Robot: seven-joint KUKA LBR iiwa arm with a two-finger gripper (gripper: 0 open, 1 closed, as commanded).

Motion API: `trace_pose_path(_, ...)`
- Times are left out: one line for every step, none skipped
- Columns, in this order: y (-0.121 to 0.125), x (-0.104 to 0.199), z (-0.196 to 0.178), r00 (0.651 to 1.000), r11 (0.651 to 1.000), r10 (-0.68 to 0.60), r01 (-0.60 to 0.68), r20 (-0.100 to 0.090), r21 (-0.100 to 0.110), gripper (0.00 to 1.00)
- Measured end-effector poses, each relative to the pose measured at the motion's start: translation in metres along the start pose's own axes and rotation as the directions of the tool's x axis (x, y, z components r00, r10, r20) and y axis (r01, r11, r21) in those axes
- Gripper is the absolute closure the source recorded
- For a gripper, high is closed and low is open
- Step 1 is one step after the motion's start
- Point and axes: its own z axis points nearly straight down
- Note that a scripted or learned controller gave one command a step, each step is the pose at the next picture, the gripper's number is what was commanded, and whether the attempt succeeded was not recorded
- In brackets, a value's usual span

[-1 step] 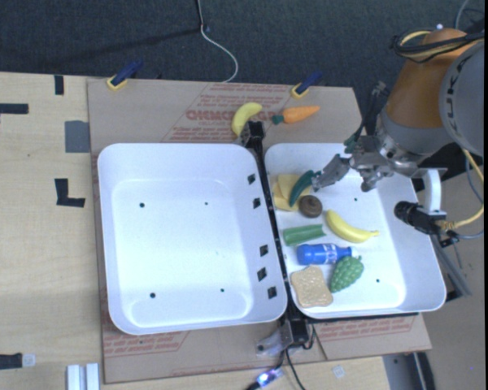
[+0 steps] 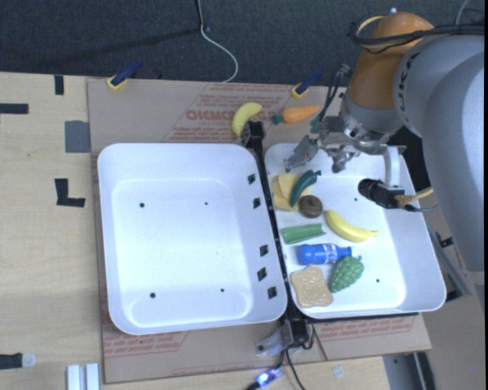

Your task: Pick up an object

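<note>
My gripper hangs over the far end of the right bin, with its two fingers spread apart and nothing between them. Just below it lie a yellow cheese wedge and a dark green cucumber, touching each other. Toward the front of the bin come a brown doughnut, a yellow banana, a green bean pod, a blue bottle, a green bumpy fruit and a slice of bread.
The left bin adjoins the right one along a black-clipped rim. Behind the bins, a second banana and an orange carrot lie on the cardboard. A black cable fitting hangs from the arm over the right bin.
</note>
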Motion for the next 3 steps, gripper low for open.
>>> trace_pose_path(0.004, 0.144, -0.018, 1.0, 1.0, -0.01, 0.01, -0.007, 0.0, 0.0)
trace_pose_path(-0.011, 0.18, -0.092, 1.0, 1.0, -0.001, 0.001, -0.002, -0.004, 0.0)
trace_pose_path(-0.03, 0.259, -0.17, 1.0, 1.0, -0.005, 0.005, -0.004, -0.006, 0.0)
